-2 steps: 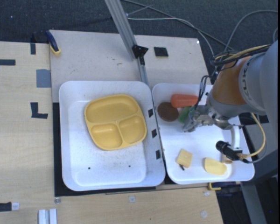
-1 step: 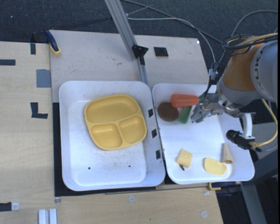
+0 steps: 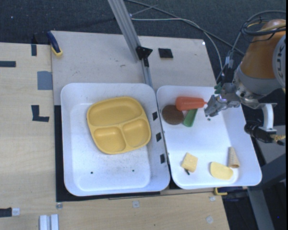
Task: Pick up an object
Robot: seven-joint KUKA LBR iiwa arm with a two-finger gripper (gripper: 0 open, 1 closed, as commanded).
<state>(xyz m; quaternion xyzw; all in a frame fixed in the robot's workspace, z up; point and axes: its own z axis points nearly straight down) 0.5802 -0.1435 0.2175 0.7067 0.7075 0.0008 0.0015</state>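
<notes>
Hovering over the right bin (image 3: 240, 143), pincer (image 3: 212, 109) just right of the toy carrot (image 3: 189, 102) (open or closed, impossible to tell here). Best to centre over the orange body, clear of the green piece (image 3: 189, 118) and brown disc (image 3: 173, 114), then descend straight.

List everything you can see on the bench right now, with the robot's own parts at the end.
Left bin: 1, white, left half of bench.
Right bin: 1, white, beside the left bin.
Divided plate: 1, yellow, in left bin.
Round disc: 1, brown, right bin, upper left.
Carrot-like piece: 1, orange-red, beside the disc.
Green piece: 1, below the orange one.
Cheese-like wedge: 1, yellow, right bin, lower part.
Yellow piece: 1, right bin, bottom.
Cone: 1, tan, near right wall.
Arm: 1, grey and orange.
Gripper: 1, over the right bin's top.
</notes>
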